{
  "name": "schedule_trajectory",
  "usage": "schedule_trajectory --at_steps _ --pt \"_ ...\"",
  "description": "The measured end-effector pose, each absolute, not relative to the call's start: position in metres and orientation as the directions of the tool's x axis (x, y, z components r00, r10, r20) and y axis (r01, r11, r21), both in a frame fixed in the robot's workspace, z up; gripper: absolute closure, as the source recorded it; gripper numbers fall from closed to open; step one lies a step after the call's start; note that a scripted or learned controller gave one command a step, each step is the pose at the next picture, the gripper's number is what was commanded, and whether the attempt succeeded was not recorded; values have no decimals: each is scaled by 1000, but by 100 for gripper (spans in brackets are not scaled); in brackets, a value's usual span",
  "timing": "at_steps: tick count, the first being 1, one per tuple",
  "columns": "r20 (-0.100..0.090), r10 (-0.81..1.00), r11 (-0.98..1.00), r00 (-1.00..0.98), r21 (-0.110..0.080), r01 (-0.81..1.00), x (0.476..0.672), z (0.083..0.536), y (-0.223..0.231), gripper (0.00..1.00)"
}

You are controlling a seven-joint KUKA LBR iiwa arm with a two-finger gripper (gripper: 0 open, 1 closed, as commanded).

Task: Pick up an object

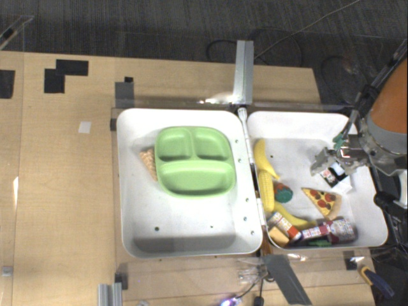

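Camera view, looking down on the counter (64, 190), two white bins side by side. The grey arm (390, 110) with its orange band comes in from the right, and the gripper (328, 162) hangs over the right-hand part of the right bin (299, 123). Whether its grip is spread or closed, I cannot tell from this angle.

All the loose pickings lie in that right bin. A pizza slice (322, 200) lies just below the gripper, apart from it, with its point toward the bin's middle. A banana (263, 164) runs along the bin's left wall, and a second banana (292, 217) curves away from its lower end. A small green-and-red piece (283, 194) sits just beside the two. Along the near wall there is a dark bottle (333, 231) on its side, touching a red-and-white pack (288, 227), and a tan block (277, 236) sits in the near left corner.

Over in the left bin (137, 234), a green divided plate (194, 161) lies flat in the far half, and a tan, grainy thing (148, 163) peeks out from under its left edge.
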State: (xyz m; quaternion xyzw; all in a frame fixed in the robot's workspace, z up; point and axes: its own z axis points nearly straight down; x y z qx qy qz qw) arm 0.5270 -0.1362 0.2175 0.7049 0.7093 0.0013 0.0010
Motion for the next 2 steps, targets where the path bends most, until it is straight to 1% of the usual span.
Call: schedule_trajectory --at_steps 1,2 --pt "0 999 39 -39 7 999 528 275 -96 0" --pt "0 999 -32 32 5 999 499 249 -109 0"
